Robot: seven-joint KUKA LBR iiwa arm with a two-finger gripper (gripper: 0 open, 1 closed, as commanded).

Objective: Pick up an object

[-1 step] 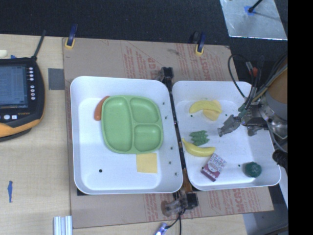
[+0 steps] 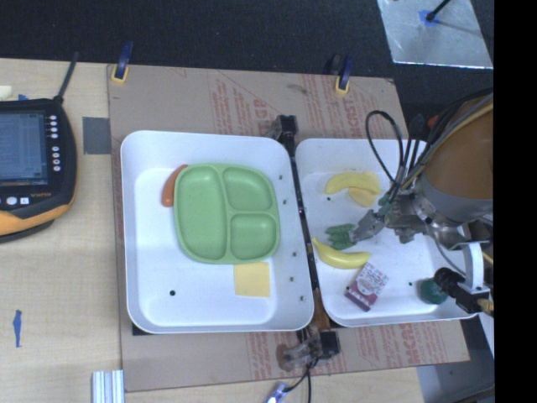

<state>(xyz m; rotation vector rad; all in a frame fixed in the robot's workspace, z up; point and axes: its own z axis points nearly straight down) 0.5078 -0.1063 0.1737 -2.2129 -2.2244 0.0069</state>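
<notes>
In the right bin [image 2: 394, 154] my gripper [image 2: 363, 227] reaches in from the right, low over the bin floor. Its tip sits right beside a small dark green object [image 2: 339, 235], touching or nearly touching its right side. Just below lies a yellow banana [image 2: 340, 258]. A second yellow banana-like piece [image 2: 353, 185] lies near the bin's far side. A red and white packet [image 2: 367, 285] rests near the front edge. A teal object [image 2: 433, 290] sits at the front right, partly behind the arm.
The left bin [image 2: 143, 225] holds a green divided plate [image 2: 226, 213], an orange item [image 2: 169, 188] poking out from under its left edge, and a yellow square slice [image 2: 252, 280]. A tablet pendant [image 2: 29, 162] lies at the far left. Black cables [image 2: 388, 141] loop above the wrist.
</notes>
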